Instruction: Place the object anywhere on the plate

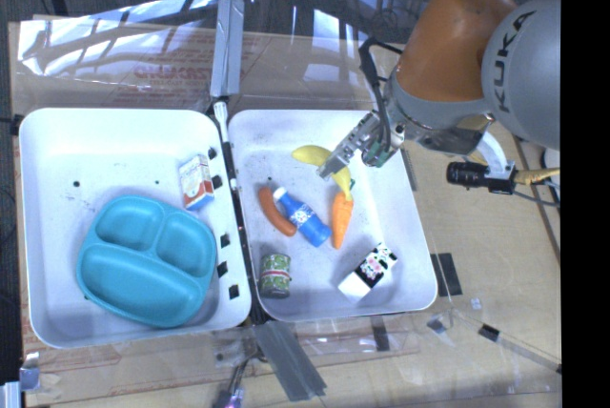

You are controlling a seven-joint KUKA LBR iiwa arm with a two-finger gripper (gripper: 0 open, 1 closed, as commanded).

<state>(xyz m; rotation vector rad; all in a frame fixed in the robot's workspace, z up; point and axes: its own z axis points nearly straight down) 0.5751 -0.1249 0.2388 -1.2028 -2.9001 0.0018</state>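
Reaching in over the right bin (405,292), the grey and orange arm (467,53) hangs above that bin's far edge, with its gripper (339,163) down among the toys there. I cannot tell from here whether the claw is released or clenched, or whether it has anything in it; it sits right at the yellow banana (307,153) and just above the top of the carrot (341,215).

The blue divided plate (148,258) lies in the left bin (57,149), towards its near edge, and nothing rests on it. A small red and white carton (196,182) stands beside the plate's far side, near the wall between the bins.

Everything else sits in the right bin: a black and white milk carton (367,271) at the near right corner, the carrot, a blue and white bottle (301,215) touching a sausage (274,211) in the middle, and a small green can (275,273) by the near left corner.

To my eye the job is barely started: picking, carrying across and setting down all remain.
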